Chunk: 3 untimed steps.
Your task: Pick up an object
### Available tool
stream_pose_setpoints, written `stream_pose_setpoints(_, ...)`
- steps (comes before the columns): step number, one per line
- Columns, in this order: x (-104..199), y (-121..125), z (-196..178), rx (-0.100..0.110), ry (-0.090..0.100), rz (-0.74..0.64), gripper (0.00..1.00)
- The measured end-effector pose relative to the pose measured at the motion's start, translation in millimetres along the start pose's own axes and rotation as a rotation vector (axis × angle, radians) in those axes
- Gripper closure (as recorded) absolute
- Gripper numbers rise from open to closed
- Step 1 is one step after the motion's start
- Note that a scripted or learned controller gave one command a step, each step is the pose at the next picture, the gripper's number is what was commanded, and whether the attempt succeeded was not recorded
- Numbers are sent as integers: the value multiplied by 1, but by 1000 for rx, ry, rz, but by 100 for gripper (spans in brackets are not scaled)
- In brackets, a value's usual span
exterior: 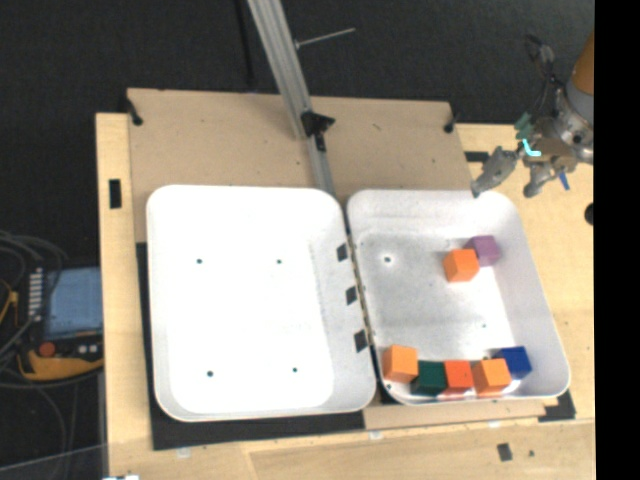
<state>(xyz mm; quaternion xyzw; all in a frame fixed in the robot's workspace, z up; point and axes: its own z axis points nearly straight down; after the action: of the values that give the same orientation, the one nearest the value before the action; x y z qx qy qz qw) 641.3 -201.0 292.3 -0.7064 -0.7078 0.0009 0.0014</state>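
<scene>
**Blocks wait in the right bin, claw off its far corner**

From above, the right bin [535, 298] holds small blocks that look light, rigid and flat-faced, likely easy to pinch across opposite sides. An orange block [461, 265] touches a purple block [486, 249] near the bin's middle; that pair is the most open to reach. Along the near wall sit an orange, green, orange, orange and blue row [458, 373], crowded together and against the rim. The claw [512, 173] hangs beyond the far right corner, fingers spread, holding nothing. The left bin [160, 298] lies beside it on the worktop [400, 128].
</scene>
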Motion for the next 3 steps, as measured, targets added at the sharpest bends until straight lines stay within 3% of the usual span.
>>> stream_pose_setpoints(1, -1, 0, -3, -3, -4, -2, 0)
stream_pose_setpoints(3, -11, -4, 91, 0, -3, 6, 0)
